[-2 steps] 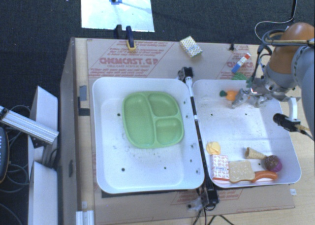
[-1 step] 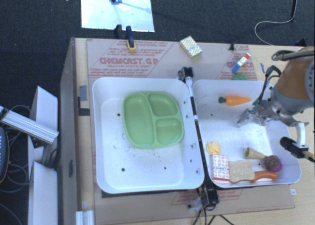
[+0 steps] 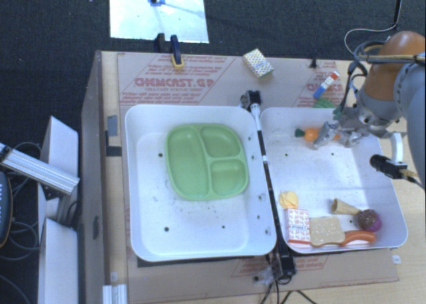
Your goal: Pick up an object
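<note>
Along the near edge of the right bin (image 3: 393,229) lie a bread slice (image 3: 326,230), a carton (image 3: 297,224), a sausage (image 3: 356,237) and a plum (image 3: 368,219); a cone (image 3: 344,206) and a yellow piece (image 3: 288,199) sit just behind. The left bin (image 3: 143,163) carries a green tray (image 3: 205,161). At the right bin's far edge, the hand (image 3: 333,134) hangs just beside an orange toy (image 3: 310,135); its closure state cannot be determined. Risk: a descent offset from the toy pushes it against the bin wall, giving an empty grasp.
</note>
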Robot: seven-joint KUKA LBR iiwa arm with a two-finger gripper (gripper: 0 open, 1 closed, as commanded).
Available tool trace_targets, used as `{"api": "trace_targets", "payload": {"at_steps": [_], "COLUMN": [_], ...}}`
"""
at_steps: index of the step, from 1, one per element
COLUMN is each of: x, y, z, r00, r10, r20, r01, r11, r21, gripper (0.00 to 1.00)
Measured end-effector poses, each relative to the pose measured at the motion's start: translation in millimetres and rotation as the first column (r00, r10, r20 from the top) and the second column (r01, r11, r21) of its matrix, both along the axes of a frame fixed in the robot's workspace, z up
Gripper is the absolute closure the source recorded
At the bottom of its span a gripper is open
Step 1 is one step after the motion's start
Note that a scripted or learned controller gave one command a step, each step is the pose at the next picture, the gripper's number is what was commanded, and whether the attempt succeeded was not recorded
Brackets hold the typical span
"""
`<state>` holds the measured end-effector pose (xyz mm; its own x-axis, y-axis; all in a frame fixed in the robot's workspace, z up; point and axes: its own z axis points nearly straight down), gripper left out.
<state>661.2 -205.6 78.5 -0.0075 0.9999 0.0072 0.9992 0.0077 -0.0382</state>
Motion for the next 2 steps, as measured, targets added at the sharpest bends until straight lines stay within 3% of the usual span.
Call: {"api": "trace_targets", "payload": {"at_steps": [1, 2], "x": [1.2, 1.2], "y": [0.7, 0.8], "z": [10.3, 10.2], "r00": [1.0, 1.0], "r10": [0.002, 0.003], "r20": [0.001, 0.001], "r01": [-0.002, -0.003], "r11": [1.0, 1.0], "r21": [0.001, 0.001], "gripper": [1.0, 0.0]}}
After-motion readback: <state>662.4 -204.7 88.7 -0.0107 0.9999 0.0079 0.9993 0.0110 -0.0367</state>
